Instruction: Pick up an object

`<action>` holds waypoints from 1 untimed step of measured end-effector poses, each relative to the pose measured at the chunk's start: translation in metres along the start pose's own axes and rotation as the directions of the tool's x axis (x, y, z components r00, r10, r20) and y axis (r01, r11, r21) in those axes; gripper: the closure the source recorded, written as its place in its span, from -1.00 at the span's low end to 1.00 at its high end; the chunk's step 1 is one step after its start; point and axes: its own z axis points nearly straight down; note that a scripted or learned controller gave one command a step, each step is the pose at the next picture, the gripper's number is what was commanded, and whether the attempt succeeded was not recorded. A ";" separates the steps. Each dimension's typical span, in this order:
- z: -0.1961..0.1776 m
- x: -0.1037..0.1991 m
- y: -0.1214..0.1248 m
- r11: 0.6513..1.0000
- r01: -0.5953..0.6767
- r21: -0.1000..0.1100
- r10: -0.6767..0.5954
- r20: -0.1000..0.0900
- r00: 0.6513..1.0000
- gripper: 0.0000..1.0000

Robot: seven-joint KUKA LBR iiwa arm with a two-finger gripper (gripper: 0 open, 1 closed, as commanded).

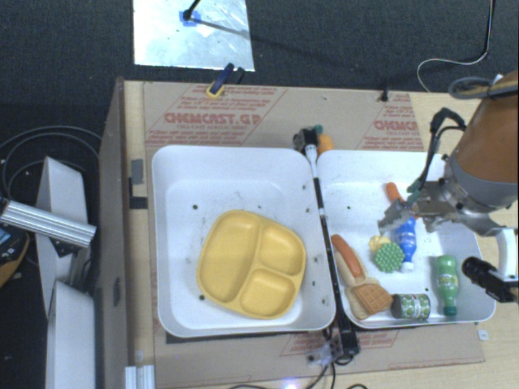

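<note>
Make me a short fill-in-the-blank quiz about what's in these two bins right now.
1. The yellow plate lies in the ___ bin.
2. The gripper hovers over the ___ bin.
3. The bottle beside the can is ___ in colour.

Missing words: left; right; green
</note>
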 end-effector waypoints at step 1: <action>0.141 -0.055 0.039 1.000 -0.003 0.002 0.003 0.000 1.000 -1.00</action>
